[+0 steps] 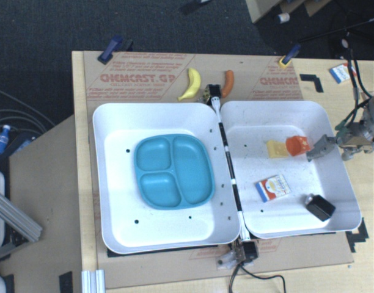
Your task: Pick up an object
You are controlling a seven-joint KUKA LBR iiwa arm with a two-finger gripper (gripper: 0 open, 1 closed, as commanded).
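Observation:
The right bin (333, 182) holds several small items. An orange-red block (297, 144) lies against a yellow piece (276, 149), a blue, white and red card box (273, 188) lies near the middle, and a black block (320, 207) lies near the front right corner. My gripper (327, 155) hangs over the bin's right side, just right of the orange-red block. It is open, with nothing between its fingers. One fingertip (311, 154) points down-left, close to the orange-red block.
The left bin (113, 133) holds a blue divided plate (173, 170). A toy banana (190, 85) and an orange toy (227, 83) lie on the board behind the bins. A ridge (228, 163) separates the two bins.

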